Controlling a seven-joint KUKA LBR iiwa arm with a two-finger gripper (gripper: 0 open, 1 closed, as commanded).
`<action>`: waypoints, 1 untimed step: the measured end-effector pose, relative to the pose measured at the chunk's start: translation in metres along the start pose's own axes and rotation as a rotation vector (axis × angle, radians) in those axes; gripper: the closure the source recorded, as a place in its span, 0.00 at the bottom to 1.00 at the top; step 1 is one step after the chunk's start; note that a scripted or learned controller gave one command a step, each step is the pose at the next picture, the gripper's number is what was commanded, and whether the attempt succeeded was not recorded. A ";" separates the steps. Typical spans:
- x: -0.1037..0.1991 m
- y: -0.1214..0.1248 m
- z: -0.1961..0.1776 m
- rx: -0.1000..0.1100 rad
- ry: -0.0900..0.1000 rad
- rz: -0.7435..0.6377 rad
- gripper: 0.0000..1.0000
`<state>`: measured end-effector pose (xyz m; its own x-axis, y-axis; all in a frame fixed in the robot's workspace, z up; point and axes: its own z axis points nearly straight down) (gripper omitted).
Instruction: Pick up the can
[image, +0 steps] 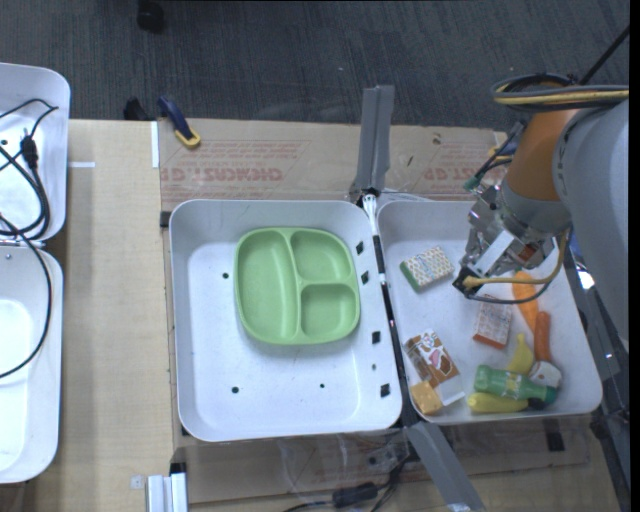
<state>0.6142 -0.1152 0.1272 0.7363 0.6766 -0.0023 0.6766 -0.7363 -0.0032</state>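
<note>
Can: not plainly made out anywhere; perhaps hidden under the gripper (476, 281), low inside the right bin (590, 395), probably there to search. Impossible to tell whether gripper wide, narrow or holding.

Just below the gripper, a pink packet (492, 325); just left, a patterned box (431, 267). Farther below, carrot (541, 335), banana (518, 352), green bottle (505, 381) and snack box (432, 358), strewn loosely as picking stock. Farthest left, a green divided plate (297, 285), flat in the left bin (190, 330).
</note>
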 end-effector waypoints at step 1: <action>-0.014 0.021 -0.028 -0.002 0.000 0.075 1.00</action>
<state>0.6182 -0.1404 0.1556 0.7849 0.6196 -0.0027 0.6196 -0.7849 -0.0011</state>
